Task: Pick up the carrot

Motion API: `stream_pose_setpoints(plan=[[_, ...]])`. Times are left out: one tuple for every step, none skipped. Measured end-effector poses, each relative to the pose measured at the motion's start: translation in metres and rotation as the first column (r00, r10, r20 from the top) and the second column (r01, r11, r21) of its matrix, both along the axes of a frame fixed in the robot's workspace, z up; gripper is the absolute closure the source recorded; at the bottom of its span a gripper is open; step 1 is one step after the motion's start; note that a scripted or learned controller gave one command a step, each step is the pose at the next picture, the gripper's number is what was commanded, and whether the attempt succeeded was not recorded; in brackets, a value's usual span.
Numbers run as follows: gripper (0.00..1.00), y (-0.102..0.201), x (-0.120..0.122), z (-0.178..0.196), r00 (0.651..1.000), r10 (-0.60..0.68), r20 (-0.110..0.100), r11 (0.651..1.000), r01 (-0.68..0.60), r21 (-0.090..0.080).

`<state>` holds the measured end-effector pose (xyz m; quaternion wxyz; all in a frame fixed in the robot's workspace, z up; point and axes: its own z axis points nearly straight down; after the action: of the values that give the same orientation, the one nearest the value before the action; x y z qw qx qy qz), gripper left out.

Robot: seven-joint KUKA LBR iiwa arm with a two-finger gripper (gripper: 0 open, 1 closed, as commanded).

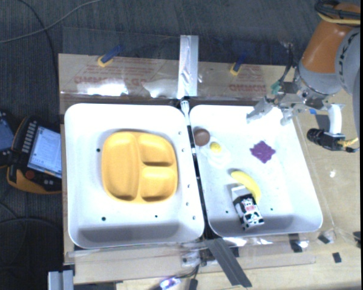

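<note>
Gripper (270,115) hung over the right bin's (302,162) 12 o'clock edge, fingers apart, nothing between them. Couldn't tell which item was the carrot. The banana (247,182), purple piece (263,151) and brown ball (201,136) lay 6 to 8 o'clock from it. Arm (324,53) sat at 2 o'clock, wrist tilted down.

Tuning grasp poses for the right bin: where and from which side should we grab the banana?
Take the banana at its upper-left half, straight from above, closing across its narrow width. It lies flat, and its lower-right end abuts the cow-print carton; the upper-left end has bare floor around it.
</note>
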<state>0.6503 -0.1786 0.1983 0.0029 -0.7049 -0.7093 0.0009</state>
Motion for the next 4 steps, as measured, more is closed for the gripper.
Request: stream_pose_setpoints(plan=[[0.0,0.002,-0.057,-0.099,0.994,0.114,0.001,0.994,-0.114,-0.002],[0.0,0.028,-0.126,-0.107,0.947,0.32,0.026,0.947,-0.319,-0.02],[1.0,0.03,-0.124,-0.099,0.947,0.321,0.029,0.947,-0.321,-0.015],[1.0,0.114,-0.075,-0.018,0.964,0.265,0.001,0.964,-0.265,-0.002]])
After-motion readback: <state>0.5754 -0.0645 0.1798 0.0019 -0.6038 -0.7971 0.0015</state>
